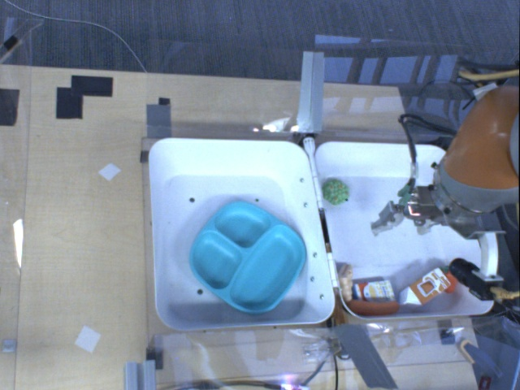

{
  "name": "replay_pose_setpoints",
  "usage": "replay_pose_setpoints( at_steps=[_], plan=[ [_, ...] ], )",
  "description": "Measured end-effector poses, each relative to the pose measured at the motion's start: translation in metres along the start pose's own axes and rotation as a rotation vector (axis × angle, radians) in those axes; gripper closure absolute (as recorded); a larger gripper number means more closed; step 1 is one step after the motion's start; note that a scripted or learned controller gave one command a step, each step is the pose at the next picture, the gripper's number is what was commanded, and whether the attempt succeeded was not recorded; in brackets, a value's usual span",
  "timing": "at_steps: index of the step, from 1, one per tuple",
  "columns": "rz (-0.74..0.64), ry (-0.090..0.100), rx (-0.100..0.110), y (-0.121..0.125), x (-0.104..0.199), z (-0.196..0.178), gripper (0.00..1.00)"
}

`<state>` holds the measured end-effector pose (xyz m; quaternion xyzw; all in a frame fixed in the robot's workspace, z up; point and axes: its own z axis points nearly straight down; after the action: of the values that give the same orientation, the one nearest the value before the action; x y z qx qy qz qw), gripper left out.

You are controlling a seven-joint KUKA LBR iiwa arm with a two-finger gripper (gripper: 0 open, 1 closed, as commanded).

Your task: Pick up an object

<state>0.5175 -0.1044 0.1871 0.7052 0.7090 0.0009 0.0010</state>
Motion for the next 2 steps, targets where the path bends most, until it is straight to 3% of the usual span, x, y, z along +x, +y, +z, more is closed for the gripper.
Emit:
replay_pose_setpoints(
  at_steps=[1, 2],
  plan=[
    [-0.014, 0.000, -0.002, 0.007, 0.001, -0.024, 0.00],
    [-0.114, -0.002, -0.011, -0.027, -0.014, 0.097, 0.00]
  ],
)
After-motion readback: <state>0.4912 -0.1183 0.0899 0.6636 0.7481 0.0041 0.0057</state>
